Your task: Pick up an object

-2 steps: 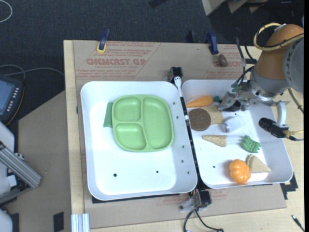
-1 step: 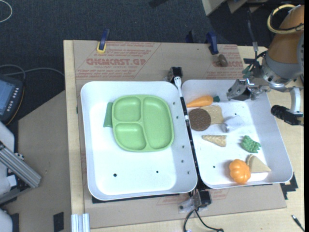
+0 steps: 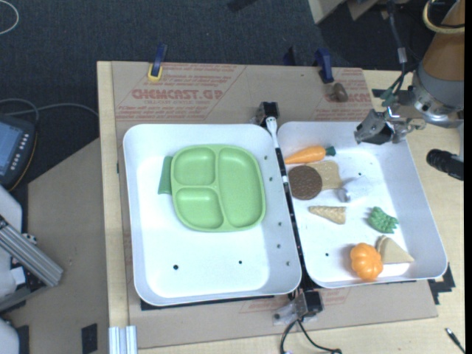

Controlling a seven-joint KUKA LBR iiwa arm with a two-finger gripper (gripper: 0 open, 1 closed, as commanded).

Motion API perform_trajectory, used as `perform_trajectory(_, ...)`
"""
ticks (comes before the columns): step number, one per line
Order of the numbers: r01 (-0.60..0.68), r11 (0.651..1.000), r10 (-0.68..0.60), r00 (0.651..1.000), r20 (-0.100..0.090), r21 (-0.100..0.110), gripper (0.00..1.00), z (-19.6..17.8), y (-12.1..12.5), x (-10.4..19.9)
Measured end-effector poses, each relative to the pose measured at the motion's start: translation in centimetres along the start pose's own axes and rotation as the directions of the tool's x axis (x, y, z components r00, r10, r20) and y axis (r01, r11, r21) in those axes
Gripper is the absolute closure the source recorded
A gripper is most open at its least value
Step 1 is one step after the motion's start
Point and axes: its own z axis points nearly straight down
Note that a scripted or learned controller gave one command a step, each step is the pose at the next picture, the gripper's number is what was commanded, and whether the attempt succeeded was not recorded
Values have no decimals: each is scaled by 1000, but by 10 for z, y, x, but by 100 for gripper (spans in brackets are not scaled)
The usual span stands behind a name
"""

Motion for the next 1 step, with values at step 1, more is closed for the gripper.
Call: perform_trajectory(1,0,1000,0,1000,0,2,100,-19,1,0)
